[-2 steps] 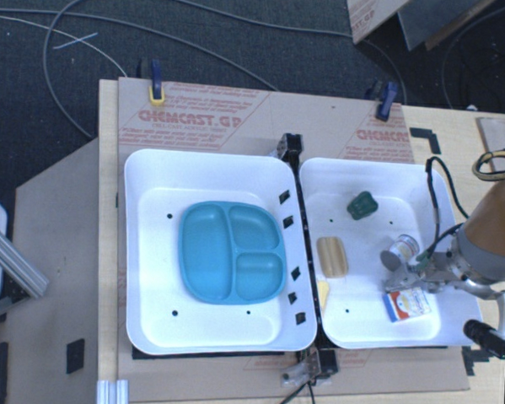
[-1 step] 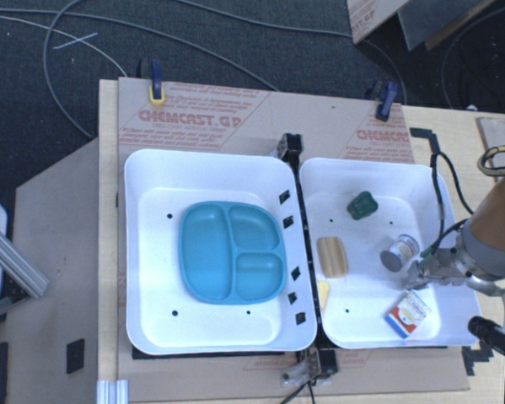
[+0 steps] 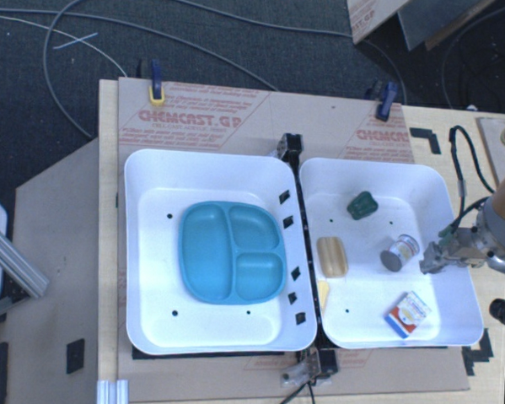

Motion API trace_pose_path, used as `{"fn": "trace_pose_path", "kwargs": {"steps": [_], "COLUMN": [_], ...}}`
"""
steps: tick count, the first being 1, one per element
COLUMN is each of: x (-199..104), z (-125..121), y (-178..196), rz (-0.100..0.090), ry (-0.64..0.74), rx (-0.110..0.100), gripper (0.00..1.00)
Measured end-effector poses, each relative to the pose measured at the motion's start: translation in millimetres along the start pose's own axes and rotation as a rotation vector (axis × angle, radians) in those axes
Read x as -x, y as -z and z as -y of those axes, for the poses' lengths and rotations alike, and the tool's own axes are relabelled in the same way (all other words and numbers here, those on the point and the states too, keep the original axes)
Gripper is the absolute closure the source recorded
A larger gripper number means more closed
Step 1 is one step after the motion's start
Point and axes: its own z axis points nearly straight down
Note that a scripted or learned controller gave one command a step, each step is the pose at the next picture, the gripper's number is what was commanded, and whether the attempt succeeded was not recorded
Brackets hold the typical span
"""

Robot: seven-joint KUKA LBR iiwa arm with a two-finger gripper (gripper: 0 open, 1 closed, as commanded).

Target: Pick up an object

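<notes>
**Two bins, four small things, one arm at the edge**

Two shallow white bins sit side by side on a cardboard-topped bench. The left bin [image 3: 140,259] holds a blue divided plate [image 3: 232,252], lying flat near the middle with its three compartments facing up.

The right bin [image 3: 455,207] holds the loose items. A dark green block [image 3: 362,204] lies toward the far side. A tan sponge [image 3: 332,257] rests near the wall that the two bins share, with a thin yellow strip [image 3: 322,294] just below it against that same wall. A small metal can [image 3: 398,252] lies on its side near the middle of the bin, its grey end toward the camera. A small box [image 3: 408,315] printed in red, white and blue sits near the bin's front right corner, turned at an angle.

The arm [image 3: 504,210] comes in from the right, and its gripper [image 3: 442,256] hangs at the right bin's right-hand wall — just beside the can, yet apart from it. Nothing can be seen between the fingers; whether they are spread or closed cannot be told from this angle, since the tool appears as a dark grey cluster.

Two clamps — one blue and yellow [image 3: 157,82], one blue [image 3: 385,100] — grip the far edge of the board. Black and grey cables [image 3: 75,36] trail across the dark floor beyond the bench.
</notes>
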Motion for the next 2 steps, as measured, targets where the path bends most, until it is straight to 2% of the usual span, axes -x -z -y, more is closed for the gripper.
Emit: {"fn": "trace_pose_path", "kwargs": {"steps": [2], "x": [-17.8], "z": [-1.2], "y": [99.1], "rz": [0.0], "ry": [0.001], "rx": [0.002], "gripper": [1.0]}}
